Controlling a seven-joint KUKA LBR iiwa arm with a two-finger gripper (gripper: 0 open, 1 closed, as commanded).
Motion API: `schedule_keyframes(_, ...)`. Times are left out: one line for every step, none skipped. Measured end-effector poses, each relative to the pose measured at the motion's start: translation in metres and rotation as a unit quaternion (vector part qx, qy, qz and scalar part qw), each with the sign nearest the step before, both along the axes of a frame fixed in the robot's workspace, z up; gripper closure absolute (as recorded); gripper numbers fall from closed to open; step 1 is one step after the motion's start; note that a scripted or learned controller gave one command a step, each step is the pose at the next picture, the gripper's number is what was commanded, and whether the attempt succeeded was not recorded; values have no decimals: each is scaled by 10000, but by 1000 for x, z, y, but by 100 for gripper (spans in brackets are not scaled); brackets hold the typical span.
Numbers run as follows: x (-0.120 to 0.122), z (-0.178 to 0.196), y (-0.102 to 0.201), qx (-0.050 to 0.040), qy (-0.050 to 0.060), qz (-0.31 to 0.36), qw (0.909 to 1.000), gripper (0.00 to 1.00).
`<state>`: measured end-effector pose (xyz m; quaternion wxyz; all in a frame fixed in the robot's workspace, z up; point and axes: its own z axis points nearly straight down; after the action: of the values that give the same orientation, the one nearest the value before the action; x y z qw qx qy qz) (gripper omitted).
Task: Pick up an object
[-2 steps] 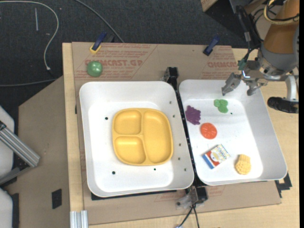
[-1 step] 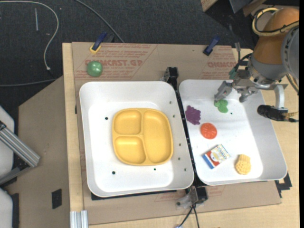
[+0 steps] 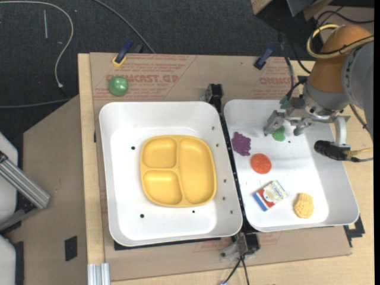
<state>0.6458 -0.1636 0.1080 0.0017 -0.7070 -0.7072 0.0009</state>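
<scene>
Camera view shows a yellow divided plate [image 3: 178,171] in the left bin [image 3: 113,159]. In the right bin [image 3: 332,183] lie a purple piece [image 3: 240,142], an orange ball [image 3: 260,163], a small carton [image 3: 271,195] and a yellow fruit [image 3: 303,205]. At this bin's far side the gripper [image 3: 284,127] has its fingers spread around a small green object [image 3: 278,135].

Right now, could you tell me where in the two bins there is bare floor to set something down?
The left bin has bare floor all around the yellow divided plate, widest along its left side. The right bin is crowded: purple item, red ball, small carton, yellow piece, and the tool over a green piece. Its right strip is bare.
</scene>
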Motion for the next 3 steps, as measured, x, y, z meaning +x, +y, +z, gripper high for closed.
schedule_keyframes(1, 13, 0, 0, -19, 1, 10000, 100)
schedule_keyframes(1, 57, -1, -11, -46, 1, 10000, 100)
schedule_keyframes(-4, 120, -2, -17, -63, 0, 10000, 100)
